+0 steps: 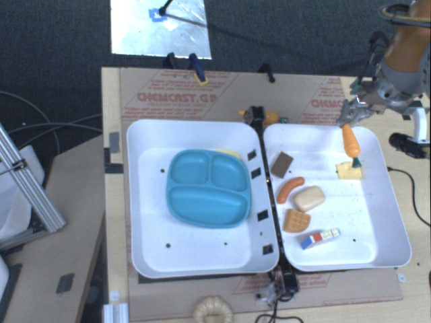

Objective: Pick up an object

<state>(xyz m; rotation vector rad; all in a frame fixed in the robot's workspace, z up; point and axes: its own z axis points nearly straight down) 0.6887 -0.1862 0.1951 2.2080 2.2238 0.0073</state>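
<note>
My gripper point(351, 115) hangs over the back right corner of the right bin point(387, 244). An orange carrot point(349, 142) with a green tip lies lengthwise just below it, its top end close to the gripper. I cannot tell whether the two touch. A yellow cheese wedge point(349, 171) sits by the carrot's tip. Further left in the same bin are a brown block point(281, 163), a sausage point(291, 188), a beige bread roll point(308, 198), a waffle point(296, 221) and a small tube point(320, 237).
The left bin point(145, 247) holds a blue divided plate point(209, 187) with a yellow item point(230, 153) showing at its far edge. A black divider clip strip point(266, 180) runs between the bins. An orange object point(269, 118) lies behind them on the board.
</note>
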